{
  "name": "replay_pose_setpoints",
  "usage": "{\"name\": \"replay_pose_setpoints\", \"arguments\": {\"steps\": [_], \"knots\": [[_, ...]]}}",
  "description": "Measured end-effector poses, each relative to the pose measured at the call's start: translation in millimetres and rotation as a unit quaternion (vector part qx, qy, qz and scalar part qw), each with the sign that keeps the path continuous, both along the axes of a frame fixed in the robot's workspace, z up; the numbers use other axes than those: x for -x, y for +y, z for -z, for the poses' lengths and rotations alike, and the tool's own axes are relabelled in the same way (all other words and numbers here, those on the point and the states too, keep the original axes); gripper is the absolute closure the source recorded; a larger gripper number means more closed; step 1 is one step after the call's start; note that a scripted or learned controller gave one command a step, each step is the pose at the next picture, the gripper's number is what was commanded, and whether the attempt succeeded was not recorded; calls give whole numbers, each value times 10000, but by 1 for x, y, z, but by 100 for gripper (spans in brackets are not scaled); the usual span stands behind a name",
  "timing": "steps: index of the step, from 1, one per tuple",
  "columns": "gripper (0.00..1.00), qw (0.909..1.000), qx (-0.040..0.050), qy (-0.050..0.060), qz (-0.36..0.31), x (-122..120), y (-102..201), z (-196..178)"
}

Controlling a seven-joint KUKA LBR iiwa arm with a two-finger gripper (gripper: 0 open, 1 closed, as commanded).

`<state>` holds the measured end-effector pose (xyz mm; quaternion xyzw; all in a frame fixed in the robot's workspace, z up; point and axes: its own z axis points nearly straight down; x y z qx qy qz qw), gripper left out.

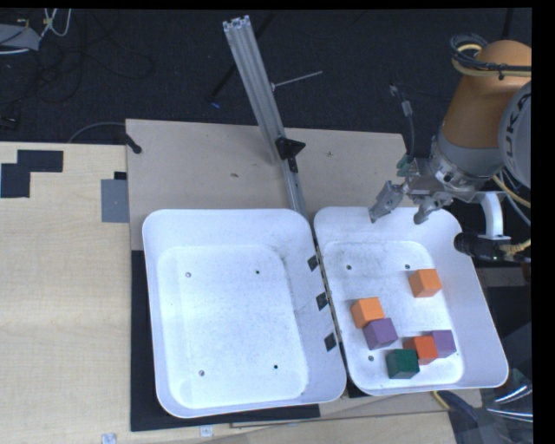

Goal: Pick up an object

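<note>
Right bin [486,364] holding coloured blocks [401,329], pincer [402,208] spread wide, empty, above its far rim

Clear bin floor [381,260] behind blocks [380,333]

You're looking at a robotics lab bench: a grey-and-orange industrial arm [486,104] reaches over two shallow white bins [234,225] set on a plywood board [208,165], an aluminium extrusion post [260,95] rises behind them, loose cables [52,22] trail across the dark floor, and small coloured test blocks [379,332] lie in the right bin [477,347]
</note>
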<state>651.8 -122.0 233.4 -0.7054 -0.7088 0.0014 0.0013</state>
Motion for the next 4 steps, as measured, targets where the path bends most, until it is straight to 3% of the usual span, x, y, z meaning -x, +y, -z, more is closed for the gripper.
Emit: {"name": "replay_pose_setpoints", "arguments": {"steps": [1,2,3,4], "knots": [[0,10000,-7,1,36,30,4,-15],[0,10000,-12,41,48,46,21,105],[0,10000,-11,-47,36,109,10,140],[100,10000,-14,-35,61,108,9,130]]}}
